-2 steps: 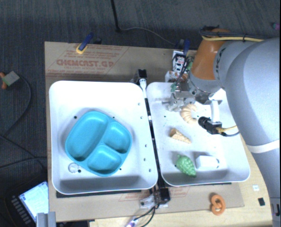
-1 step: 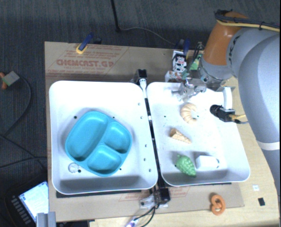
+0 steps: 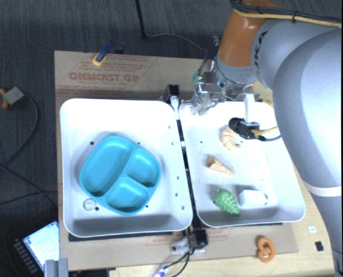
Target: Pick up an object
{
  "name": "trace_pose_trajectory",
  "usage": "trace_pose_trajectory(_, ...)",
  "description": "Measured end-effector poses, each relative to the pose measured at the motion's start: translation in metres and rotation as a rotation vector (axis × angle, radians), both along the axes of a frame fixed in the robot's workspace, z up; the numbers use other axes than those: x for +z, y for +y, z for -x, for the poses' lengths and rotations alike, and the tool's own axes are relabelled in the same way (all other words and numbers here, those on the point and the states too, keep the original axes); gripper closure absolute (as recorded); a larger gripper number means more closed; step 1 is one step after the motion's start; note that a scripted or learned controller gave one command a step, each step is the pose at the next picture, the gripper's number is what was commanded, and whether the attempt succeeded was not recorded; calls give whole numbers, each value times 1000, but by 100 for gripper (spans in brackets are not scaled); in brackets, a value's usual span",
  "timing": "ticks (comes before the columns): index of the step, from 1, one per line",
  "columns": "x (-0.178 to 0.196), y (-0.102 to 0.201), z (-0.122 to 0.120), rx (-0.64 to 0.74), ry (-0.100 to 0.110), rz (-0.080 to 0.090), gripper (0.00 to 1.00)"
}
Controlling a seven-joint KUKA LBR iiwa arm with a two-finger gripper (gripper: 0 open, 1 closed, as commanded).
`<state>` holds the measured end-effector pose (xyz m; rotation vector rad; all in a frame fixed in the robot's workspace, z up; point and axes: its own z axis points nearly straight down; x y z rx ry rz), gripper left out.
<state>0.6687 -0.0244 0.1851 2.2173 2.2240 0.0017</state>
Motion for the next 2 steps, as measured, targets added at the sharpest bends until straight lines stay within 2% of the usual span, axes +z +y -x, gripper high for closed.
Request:
trace_pose_trajectory(1, -1, -42, 62, -4, 3, 2, 100)
trace_pose_trajectory(2, -16, -119, 49, -4, 2, 3, 100)
